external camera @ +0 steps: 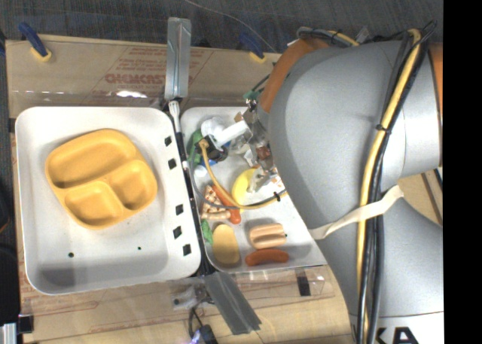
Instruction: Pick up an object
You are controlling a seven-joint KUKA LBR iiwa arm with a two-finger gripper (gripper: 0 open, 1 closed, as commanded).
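- The grey arm [339, 124] reaches in from the right and covers much of the right bin [304, 238].
- The claw [262, 165] is low over the middle of the right bin, above the clutter of toy food. Whether it is open or closed cannot be told from this angle, and nothing can be seen held in it.
- The things to pick all lie in the right bin:
- A yellow round piece [244, 187] sits just beside the claw, on its left and slightly nearer the camera.
- A bundle of fries [212, 200] lies against the bin's left wall, with a tan oval piece [225, 245] nearer the front.
- A hot dog [266, 234] lies near the front of the bin, and a red sausage [266, 257] lies just in front of it (the two are close, though contact is unclear).
- A green piece [197, 143] sits at the bin's back left, partly hidden.
- The left bin [30, 260] holds a yellow divided tray [100, 177], lying flat and well apart from the claw.
- Both bins rest side by side on the brown surface [90, 64].
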